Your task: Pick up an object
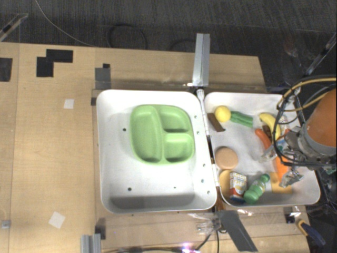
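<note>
Gripper (281,165) is positioned low over the right bin (247,101), among toy foods beside an orange carrot (261,137); finger state cannot be determined. Green tray (160,134) occupies the left bin (113,157).

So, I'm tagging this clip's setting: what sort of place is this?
Probably a robotics lab's bin-picking bench: two white bins on a wooden bench, toy food such as a lemon, and loose cables by the arm.
</note>
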Controlling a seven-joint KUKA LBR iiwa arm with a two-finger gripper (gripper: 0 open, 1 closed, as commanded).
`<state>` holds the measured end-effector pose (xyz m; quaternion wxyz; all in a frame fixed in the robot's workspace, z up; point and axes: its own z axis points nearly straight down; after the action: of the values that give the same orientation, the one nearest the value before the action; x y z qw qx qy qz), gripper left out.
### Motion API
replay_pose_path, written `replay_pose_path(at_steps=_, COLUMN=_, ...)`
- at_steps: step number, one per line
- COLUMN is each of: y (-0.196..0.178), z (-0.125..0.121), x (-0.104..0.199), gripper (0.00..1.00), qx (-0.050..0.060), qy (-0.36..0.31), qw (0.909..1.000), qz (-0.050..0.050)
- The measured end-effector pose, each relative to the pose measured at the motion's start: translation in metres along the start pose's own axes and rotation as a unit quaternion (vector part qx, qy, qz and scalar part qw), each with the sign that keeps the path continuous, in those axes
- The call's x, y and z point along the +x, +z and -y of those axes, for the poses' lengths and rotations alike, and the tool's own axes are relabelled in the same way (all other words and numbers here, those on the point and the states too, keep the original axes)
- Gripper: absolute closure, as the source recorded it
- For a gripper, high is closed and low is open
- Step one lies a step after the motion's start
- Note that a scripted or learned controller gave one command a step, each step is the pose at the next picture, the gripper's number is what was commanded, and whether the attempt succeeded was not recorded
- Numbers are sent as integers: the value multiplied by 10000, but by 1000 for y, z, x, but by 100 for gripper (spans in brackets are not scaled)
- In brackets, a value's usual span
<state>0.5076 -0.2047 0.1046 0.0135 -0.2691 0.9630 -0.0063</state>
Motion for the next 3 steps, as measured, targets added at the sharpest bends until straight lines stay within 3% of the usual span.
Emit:
replay_pose_path(at_steps=1, y=13, z=-4, x=7, gripper=0, qx=-38, qy=-411, qw=9991, qz=-49)
replay_pose_path(at_steps=2, y=13, z=-2, x=5, gripper=0, qx=-44, qy=-307, qw=9995, qz=-55)
replay_pose_path(at_steps=3, y=0, z=0, x=0, gripper=100, qx=7, qy=-315, qw=9995, qz=5)
